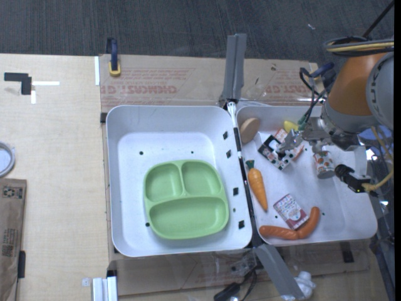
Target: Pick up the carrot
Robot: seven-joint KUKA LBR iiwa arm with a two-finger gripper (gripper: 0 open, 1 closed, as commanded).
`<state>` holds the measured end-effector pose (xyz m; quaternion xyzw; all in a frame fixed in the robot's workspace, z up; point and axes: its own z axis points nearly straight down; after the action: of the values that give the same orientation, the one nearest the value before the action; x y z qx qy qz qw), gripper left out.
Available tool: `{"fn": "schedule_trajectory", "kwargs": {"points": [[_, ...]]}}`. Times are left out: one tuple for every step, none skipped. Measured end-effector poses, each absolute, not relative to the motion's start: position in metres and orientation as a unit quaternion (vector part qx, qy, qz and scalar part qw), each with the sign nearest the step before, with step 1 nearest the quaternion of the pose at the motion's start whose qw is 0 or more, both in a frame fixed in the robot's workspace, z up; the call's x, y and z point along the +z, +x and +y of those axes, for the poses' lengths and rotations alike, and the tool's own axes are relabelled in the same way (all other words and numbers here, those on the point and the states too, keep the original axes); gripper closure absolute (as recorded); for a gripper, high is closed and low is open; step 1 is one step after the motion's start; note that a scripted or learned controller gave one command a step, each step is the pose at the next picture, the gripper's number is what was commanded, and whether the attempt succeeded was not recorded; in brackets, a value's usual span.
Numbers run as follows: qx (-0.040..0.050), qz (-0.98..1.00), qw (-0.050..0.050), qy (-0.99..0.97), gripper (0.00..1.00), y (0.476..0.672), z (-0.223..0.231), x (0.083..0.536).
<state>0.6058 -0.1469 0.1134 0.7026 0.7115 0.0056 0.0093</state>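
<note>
The carrot [257, 188] is orange with a small green top and lies in the right bin [351, 231] close to its left wall, pointing toward the front. My gripper [290, 149] hangs over the back middle of that bin, up and to the right of the carrot and apart from it. It sits just above a small black-and-white box [270, 148]. Nothing of the carrot is hidden.
The right bin also holds a brown rounded item [249, 129] at the back left, a yellow item [292, 125], a small can [323, 165], a red-and-white packet [289, 209] and a curved sausage [292, 229] at the front. A green divided plate [186, 199] lies in the left bin [125, 168].
</note>
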Motion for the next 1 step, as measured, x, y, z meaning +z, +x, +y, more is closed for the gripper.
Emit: {"fn": "schedule_trajectory", "kwargs": {"points": [[0.0085,0.715,0.012,0.699,0.00,0.5280,-0.1358,0.1071]]}}
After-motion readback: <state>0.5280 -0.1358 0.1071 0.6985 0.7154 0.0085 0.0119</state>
